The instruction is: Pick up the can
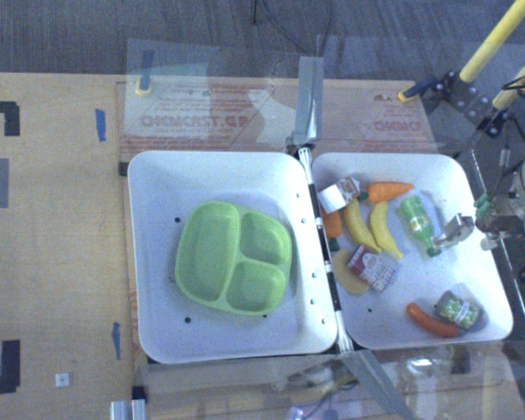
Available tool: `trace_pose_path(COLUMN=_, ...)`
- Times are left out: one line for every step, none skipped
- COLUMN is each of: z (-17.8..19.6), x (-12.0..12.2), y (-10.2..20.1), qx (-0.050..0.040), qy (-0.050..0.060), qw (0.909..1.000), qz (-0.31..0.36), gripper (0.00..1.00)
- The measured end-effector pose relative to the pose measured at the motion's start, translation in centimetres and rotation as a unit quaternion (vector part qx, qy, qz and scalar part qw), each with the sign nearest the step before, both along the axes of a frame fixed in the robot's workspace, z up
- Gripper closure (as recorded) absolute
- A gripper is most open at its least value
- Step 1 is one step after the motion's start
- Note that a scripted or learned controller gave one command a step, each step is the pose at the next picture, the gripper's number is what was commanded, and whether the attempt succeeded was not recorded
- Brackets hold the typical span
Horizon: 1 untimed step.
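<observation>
Bench (pixel 52 234), tan, carries two white bins side by side. Left bin (pixel 157 322) holds a green divided plate (pixel 234 256), three compartments, sitting about mid-bin. Right bin (pixel 481 287) holds the clutter. Two bananas (pixel 372 226) lie side by side near its left-centre, running rear to front. Carrot (pixel 389 189) lies across the rear, just behind the bananas. Green bottle (pixel 416 219) lies tilted, right of the bananas, near bin centre. Dark red packet (pixel 372 268) sits just in front of the bananas, over a yellowish piece at the bin's left wall. Small white-labelled item (pixel 332 196) by the rear-left corner, type unclear. Red chili-like item (pixel 430 320) lies near the front edge. Can (pixel 458 309), green label, lies on its side at the front-right corner of the right bin, touching or just beside the red item. Claw (pixel 455 231) sits at the right bin's right side, just right of the bottle, well apart from the can; nothing between its fingers, spread cannot be told.
</observation>
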<state>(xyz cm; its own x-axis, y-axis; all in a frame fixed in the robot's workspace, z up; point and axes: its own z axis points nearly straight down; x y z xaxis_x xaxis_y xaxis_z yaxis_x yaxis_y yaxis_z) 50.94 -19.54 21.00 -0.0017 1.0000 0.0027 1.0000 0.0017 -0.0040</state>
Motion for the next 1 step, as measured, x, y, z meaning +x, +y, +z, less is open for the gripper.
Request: trace_pose_path(z=-9.38, x=-3.06, y=-2.67, qx=0.0015, qy=0.000, qw=0.9999, qz=-0.011, gripper=0.00)
